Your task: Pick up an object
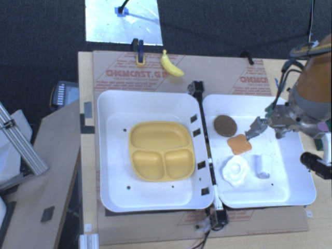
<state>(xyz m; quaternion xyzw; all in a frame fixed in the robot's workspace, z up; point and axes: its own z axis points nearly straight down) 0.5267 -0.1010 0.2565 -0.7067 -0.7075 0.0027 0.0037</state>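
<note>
In the right bin (pixel 295 191) lie a brown round cookie (pixel 225 125), an orange toast-like piece (pixel 239 144), a white fried egg (pixel 235 170) and a small pale grey cylinder (pixel 260 165). My gripper (pixel 256 128) hangs over the right bin, just above and to the right of the orange piece, with the arm coming in from the right. Nothing shows between its tips.
The left bin (pixel 111 139) holds a yellow divided plate (pixel 158 150). A yellow banana (pixel 171 65) and a yellow clamp (pixel 139 54) lie on the board behind the bins. A black divider (pixel 203 139) runs between the bins.
</note>
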